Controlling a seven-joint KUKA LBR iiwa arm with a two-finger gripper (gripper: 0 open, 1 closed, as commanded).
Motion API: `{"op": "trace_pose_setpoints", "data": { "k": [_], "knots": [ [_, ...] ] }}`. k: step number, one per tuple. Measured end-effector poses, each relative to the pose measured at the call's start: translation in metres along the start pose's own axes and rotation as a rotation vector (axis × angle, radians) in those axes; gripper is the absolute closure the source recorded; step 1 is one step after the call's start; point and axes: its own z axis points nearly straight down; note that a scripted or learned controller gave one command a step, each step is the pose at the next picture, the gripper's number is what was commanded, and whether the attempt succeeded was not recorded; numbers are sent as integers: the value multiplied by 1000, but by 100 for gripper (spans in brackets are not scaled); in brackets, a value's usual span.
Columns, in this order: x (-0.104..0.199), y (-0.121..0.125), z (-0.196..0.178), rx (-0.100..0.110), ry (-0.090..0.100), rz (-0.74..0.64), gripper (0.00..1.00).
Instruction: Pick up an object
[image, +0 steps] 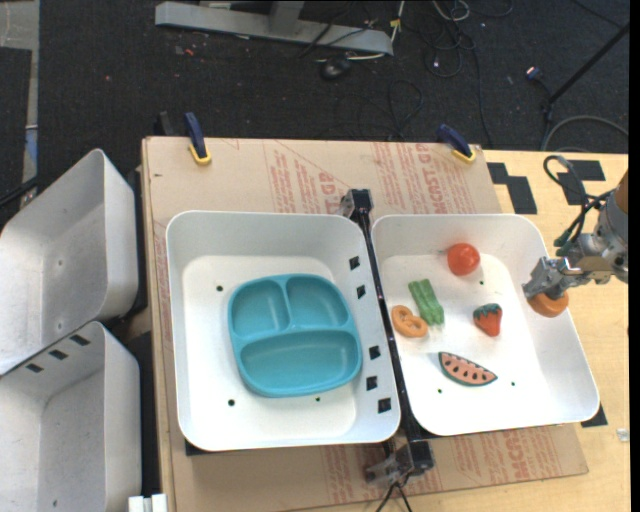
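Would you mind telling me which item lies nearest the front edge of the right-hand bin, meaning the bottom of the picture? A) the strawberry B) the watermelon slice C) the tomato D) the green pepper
B: the watermelon slice lies lowest in the camera view, closer to the front wall of the right bin than the strawberry, the green pepper or the tomato.

A teal tray (295, 335) lay at frame centre; toy foods and the gripper (548, 283) occupied the right bin (560, 395).
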Motion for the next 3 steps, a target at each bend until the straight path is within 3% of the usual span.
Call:
{"op": "trace_pose_setpoints", "data": {
  "k": [3],
  "knots": [
    [183,-30,12,8,5,-5,100]
  ]
}}
